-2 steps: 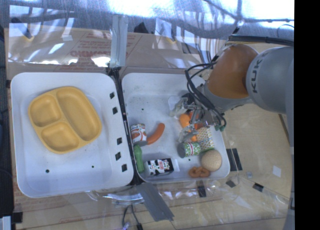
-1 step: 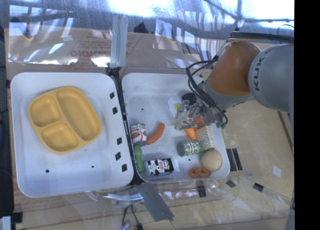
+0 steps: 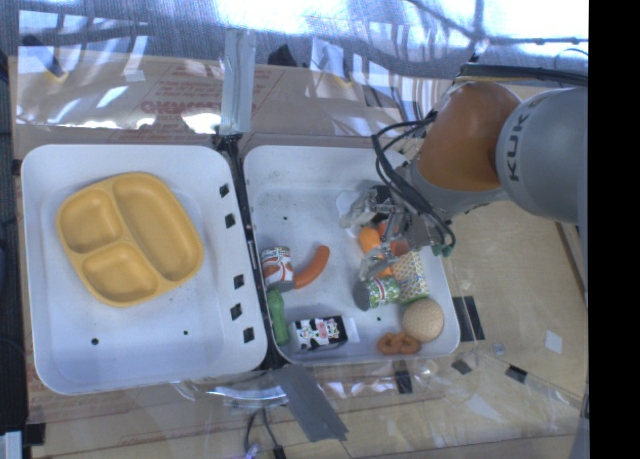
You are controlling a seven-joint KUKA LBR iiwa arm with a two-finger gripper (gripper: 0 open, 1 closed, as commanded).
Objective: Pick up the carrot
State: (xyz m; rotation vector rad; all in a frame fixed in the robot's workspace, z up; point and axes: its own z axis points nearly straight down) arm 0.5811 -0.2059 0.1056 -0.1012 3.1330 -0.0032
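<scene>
My gripper (image 3: 388, 247) is low in the right bin (image 3: 300, 172), toward its right side, and the carrot (image 3: 369, 240) reads to me as the small orange piece just on its left, touching or nearly touching my tooling. From this slanted view I cannot tell whether my hand is clenched, released, or has anything in it, because cables and the wrist cover the business end. I therefore treat the grasp as not yet proven. To do this step well, I judge that I need to be centred over the orange piece rather than beside it, with my closing line set across its narrow width, and low enough to catch its body and not just its top. The neighbourhood is crowded. A green-and-white packet (image 3: 385, 290) lies just on the near side of me, a crumpled pale wrapper (image 3: 355, 207) sits on the far side, and a round bun (image 3: 424, 319) and a pretzel (image 3: 398, 344) lie nearer the bin's near right corner. A sloppy close could pinch the packet or wrapper along with the carrot. The longer orange-red sausage (image 3: 312, 265) lies well to the left beside a small can (image 3: 277, 265) (its colour is similar, so it is an easy thing to mistake for my target). I should leave it alone. Once I have closed, I would lift straight up and slowly, so that a weak hold shows itself early over the bin and nothing gets dragged across to the left bin (image 3: 40, 277) and its yellow plate (image 3: 125, 237).
</scene>
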